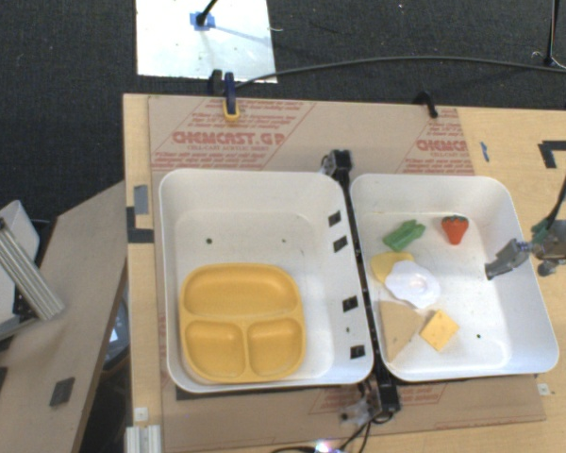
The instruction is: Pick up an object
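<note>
Gripper (502, 261) position: at 3 o'clock of the right bin (524, 217), low over bare floor, holding nothing; the view does not resolve how it is set, so its state cannot be told. Candidate objects lie toward the bin's 9 o'clock half: one green piece (403, 233) at 11 o'clock, one red-orange strawberry-like piece (455, 228) at 12 o'clock, one white fried-egg piece (413, 285) near centre, resting on one pale yellow piece (383, 266), one tan flat slice (398, 325) at 7 o'clock, and one yellow cheese wedge (440, 330) at 6 o'clock touching that slice. The left bin (255, 196) holds one yellow divided tray (244, 323) with three compartments. Both bins sit on the tabletop (509, 135). Recommended procedure, as a judgement: select the strawberry-like piece, since it stands apart from its neighbours and sits nearest the gripper. Centre above it, descend straight down, and close across its narrow width. Avoid the overlapped egg and flat slice; thin, stacked items are likely to slip or lift together.
</note>
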{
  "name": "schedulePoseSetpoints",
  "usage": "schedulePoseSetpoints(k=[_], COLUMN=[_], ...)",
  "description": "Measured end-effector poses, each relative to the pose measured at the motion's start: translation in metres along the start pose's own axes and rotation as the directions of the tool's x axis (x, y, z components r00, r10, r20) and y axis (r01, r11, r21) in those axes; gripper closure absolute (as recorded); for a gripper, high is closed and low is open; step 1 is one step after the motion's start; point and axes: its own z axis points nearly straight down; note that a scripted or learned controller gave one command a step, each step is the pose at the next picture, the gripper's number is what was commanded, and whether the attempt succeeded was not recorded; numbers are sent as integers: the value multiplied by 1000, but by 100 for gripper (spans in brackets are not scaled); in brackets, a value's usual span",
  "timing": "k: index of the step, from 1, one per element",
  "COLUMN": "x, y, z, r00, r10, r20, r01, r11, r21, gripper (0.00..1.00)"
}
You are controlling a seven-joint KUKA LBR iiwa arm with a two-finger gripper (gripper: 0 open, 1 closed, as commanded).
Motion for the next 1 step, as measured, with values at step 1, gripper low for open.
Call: schedulePoseSetpoints(k=[1], x=[1], y=[3], z=[-6], r00=[1000], r10=[-4], r20=[3], r01=[4], r11=[1000], r21=[-11], gripper=[0])
